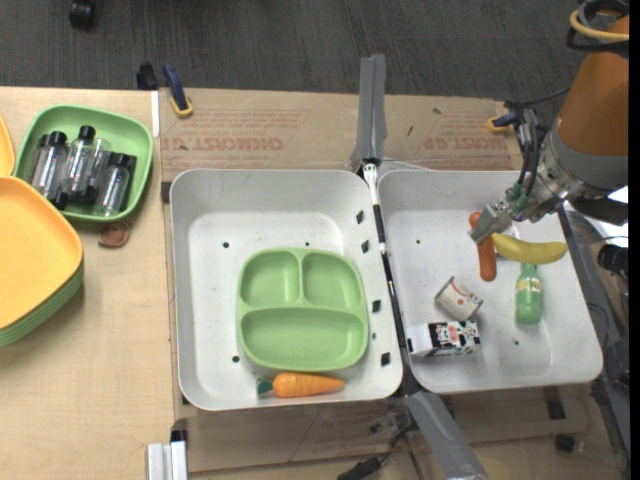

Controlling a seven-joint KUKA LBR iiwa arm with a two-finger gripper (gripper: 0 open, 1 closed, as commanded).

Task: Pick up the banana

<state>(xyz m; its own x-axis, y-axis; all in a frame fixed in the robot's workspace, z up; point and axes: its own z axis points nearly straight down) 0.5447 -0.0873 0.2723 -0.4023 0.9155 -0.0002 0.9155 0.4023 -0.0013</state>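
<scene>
While the gripper hangs just beside the banana — right bin — its finger spread cannot be told.

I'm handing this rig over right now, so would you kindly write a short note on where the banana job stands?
Pincer: low over the right bin, at the banana's left end; whether it is open or shut can't be made out.
Banana: lying in the right bin's upper right part, next to a sausage and above a green bottle.
Done: the arm has reached the banana.
Left: confirm a grip, then lift the banana out.
</scene>
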